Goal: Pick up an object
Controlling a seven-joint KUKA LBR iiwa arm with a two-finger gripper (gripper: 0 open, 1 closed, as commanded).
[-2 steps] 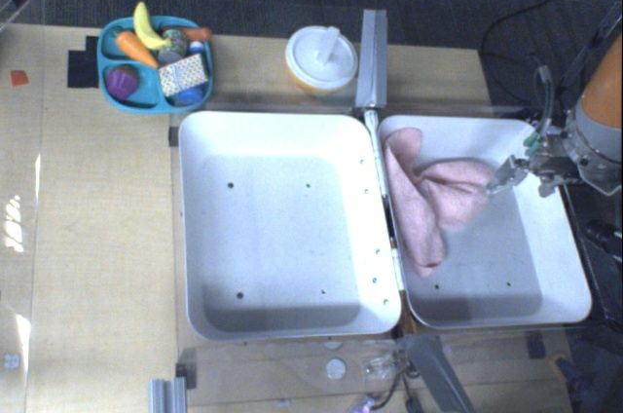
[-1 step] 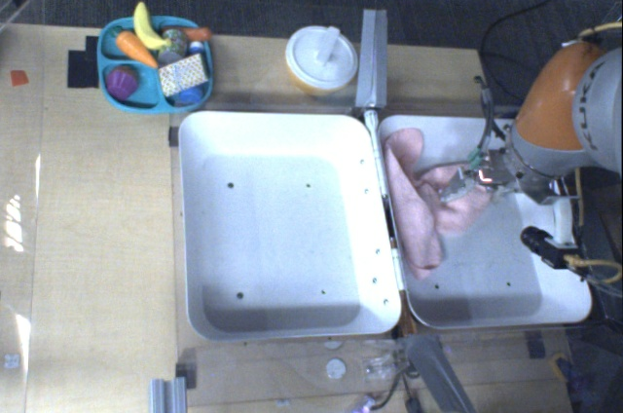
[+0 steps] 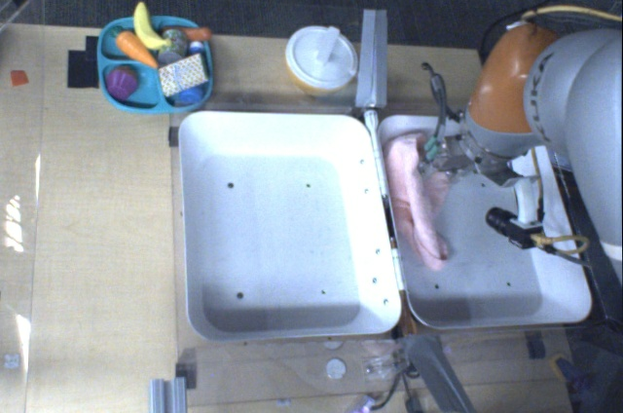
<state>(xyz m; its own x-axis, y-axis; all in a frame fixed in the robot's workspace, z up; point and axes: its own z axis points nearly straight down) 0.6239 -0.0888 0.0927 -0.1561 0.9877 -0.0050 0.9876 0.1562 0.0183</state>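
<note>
A long pink soft object [image 3: 417, 206] lies in the right white bin [image 3: 506, 299], stretched along its left wall from the far end toward the middle. My gripper [image 3: 436, 158] hangs low over the upper right part of this pink object, at or very close to its surface. The grey arm with its orange band [image 3: 506, 90] reaches in from the right and covers the bin's far right corner. Whether anything is gripped is not visible.
The left white bin [image 3: 282, 304] sits beside the right one, parted by a narrow rim. Behind the bins stand a white lidded cup [image 3: 321, 58] and a grey upright post [image 3: 371, 60]. A blue tray [image 3: 146, 99] of toy food lies at the far left.
</note>
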